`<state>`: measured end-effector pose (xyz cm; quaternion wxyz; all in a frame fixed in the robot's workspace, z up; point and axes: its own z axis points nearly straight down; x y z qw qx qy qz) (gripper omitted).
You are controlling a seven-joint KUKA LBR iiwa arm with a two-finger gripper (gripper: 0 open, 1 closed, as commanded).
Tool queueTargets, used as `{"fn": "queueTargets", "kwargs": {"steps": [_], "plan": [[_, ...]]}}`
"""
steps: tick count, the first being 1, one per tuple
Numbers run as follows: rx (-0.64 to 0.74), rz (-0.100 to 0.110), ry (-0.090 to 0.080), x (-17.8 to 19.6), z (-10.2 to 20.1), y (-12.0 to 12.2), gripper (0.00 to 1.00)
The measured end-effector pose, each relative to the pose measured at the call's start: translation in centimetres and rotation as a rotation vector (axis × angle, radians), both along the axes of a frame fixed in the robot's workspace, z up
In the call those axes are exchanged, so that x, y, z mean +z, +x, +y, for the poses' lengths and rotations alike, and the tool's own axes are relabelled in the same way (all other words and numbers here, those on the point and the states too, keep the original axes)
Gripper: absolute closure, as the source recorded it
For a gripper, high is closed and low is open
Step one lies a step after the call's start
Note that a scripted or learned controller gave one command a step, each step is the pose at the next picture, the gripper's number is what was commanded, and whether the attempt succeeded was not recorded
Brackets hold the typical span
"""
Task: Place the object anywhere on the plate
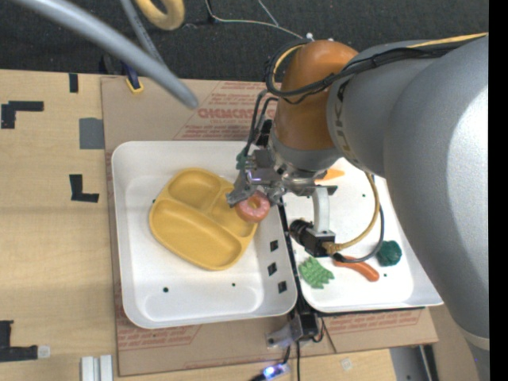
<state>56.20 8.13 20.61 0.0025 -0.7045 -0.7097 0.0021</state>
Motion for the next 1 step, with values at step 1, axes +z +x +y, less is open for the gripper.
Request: {"fn": "queueTargets", "kwargs": {"steps": [1], "plan": [[0.002,-0.001,0.0,1.31,5.7,-0.96,1.0]]}}
